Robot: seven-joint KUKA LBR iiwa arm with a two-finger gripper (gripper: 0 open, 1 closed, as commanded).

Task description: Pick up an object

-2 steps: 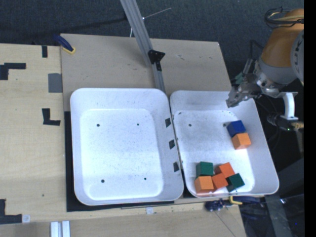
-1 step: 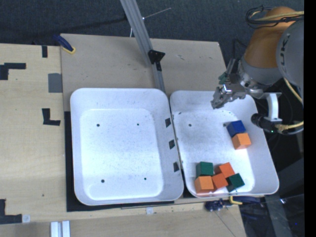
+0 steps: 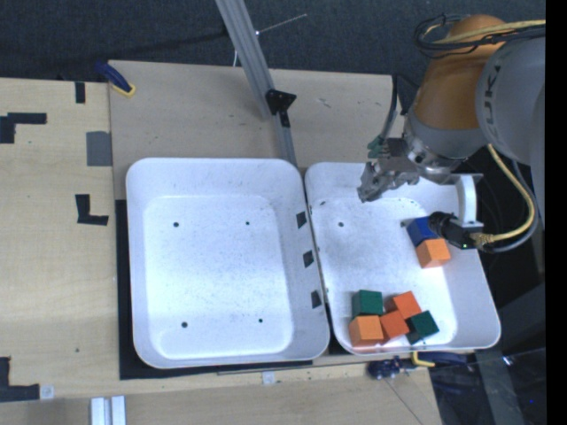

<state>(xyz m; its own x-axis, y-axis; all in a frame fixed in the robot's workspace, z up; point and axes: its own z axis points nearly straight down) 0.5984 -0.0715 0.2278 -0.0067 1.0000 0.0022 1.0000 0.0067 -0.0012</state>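
"KU" lettering on arm point(image 3: 518, 78)

Pale wooden counter point(image 3: 204, 118) spreads under even light, black tape marks point(image 3: 87, 209) dotting its left side, a grey metal pole point(image 3: 250, 47) slanting across dark carpet point(image 3: 133, 11) behind.
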